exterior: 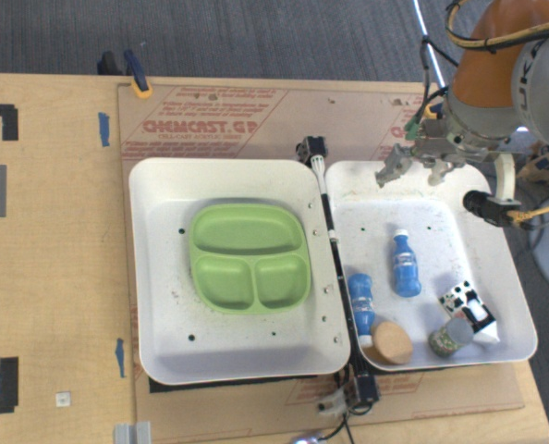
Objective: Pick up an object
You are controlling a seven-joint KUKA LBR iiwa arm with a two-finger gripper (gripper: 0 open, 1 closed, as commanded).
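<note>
Blue bottle [405, 265], glossy plastic cylinder, lies in right bin [510, 257].

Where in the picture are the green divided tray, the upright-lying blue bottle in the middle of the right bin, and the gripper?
green divided tray [250, 255]: camera view, centre ridge.
blue bottle [405, 266]: camera view, its body.
gripper [411, 170]: camera view, midway between fingertips.

arm [510, 54] cut off at right edge, black-and-white object [469, 311] too small to identify
</note>
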